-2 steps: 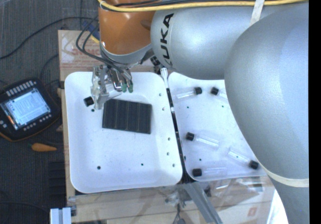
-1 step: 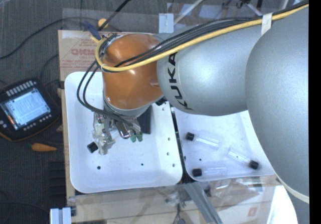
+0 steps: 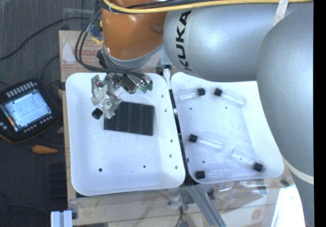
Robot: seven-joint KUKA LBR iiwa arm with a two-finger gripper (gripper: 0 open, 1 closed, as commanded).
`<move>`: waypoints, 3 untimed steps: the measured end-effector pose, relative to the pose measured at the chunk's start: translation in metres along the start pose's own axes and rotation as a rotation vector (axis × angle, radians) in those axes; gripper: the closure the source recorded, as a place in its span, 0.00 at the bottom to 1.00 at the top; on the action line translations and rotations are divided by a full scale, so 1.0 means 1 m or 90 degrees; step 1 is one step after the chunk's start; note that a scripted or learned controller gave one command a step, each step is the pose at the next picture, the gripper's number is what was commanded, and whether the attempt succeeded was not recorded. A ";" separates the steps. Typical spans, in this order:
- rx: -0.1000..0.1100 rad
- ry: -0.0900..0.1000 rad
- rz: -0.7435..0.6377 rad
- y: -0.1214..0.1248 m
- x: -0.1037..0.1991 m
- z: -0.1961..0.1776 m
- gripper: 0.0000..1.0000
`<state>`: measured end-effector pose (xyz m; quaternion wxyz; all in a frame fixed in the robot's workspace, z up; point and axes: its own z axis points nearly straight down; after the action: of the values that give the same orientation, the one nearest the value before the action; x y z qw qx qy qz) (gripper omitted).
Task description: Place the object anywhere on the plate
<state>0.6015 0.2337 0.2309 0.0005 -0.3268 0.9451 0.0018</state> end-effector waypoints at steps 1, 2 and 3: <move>-0.001 0.002 -0.190 0.027 0.092 -0.017 1.00; -0.001 0.002 -0.235 0.017 0.057 -0.014 1.00; -0.001 0.000 -0.352 0.024 0.050 -0.139 1.00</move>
<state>0.5468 0.2212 0.3701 0.0008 -0.5724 0.8200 0.0025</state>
